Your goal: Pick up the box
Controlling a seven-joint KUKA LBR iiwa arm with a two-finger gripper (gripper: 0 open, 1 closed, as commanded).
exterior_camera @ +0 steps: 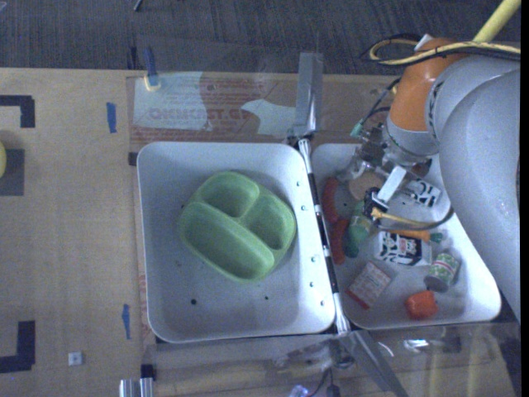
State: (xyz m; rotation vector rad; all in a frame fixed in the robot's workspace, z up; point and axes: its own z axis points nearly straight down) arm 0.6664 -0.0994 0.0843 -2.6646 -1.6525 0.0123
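Two white bins sit side by side on your desk. Your gripper hangs over the right bin, and whether its fingers are apart or together cannot be told. Your box lies flat near that bin's front wall, apart from the gripper. A green tray fills the left bin.

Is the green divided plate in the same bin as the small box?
No. The green plate lies alone in the left bin, while the small box lies among other items in the right bin.
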